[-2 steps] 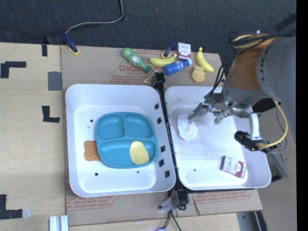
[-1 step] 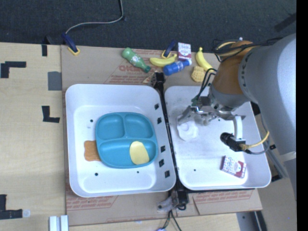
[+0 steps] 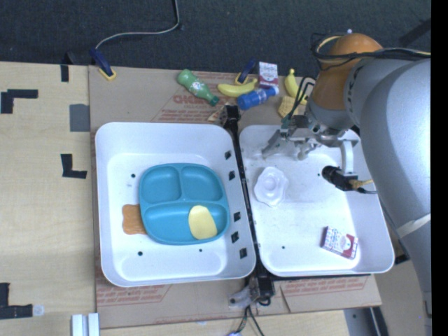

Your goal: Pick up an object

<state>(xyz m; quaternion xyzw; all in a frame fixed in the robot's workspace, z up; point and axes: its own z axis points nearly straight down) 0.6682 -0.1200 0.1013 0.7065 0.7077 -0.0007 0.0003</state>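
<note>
My gripper [image 3: 285, 148] hangs over the back part of the right bin [image 3: 371, 219], with its fingers spread open and nothing between them. Just in front of it, on the bin floor, lies a clear crumpled plastic cup [image 3: 270, 186]. A small red and white box [image 3: 339, 242] rests near that bin's front right corner. In the left bin [image 3: 112, 152] a blue divided plate [image 3: 180, 194] carries a yellow lemon-like piece [image 3: 203, 222]. A tan slice [image 3: 131, 219] peeks out from under the plate's left edge.
Behind the bins on the cardboard lie a green bottle [image 3: 196, 86], a banana [image 3: 236, 88], a blue bottle [image 3: 253, 98], a small red box [image 3: 268, 71] and another yellow fruit [image 3: 290, 84]. The arm's grey body [image 3: 399, 138] covers the right side.
</note>
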